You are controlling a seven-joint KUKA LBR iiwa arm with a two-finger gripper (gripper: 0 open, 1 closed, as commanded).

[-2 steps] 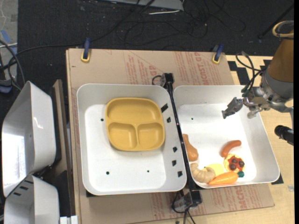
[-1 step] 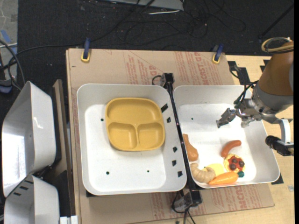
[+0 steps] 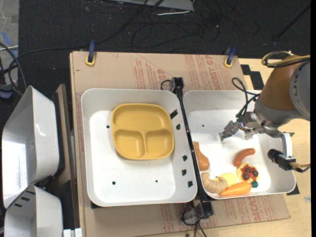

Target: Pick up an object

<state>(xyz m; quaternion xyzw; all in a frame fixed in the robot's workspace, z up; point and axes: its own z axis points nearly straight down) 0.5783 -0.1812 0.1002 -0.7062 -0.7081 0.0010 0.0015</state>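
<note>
Camera view has the jaws (image 3: pixel 229 131) hovering in the right bin (image 3: pixel 212 105) — spread or pressed together, I cannot tell — nothing lifted, food toys (image 3: pixel 232 179) untouched.

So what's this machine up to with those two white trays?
A robot arm reaches in from the right, its hand hovering over the right bin. Toy food lies clustered at that bin's near end: a sausage, a carrot and a few other pieces. A yellow divided plate sits in the left bin. Nothing has been picked up yet.
</note>
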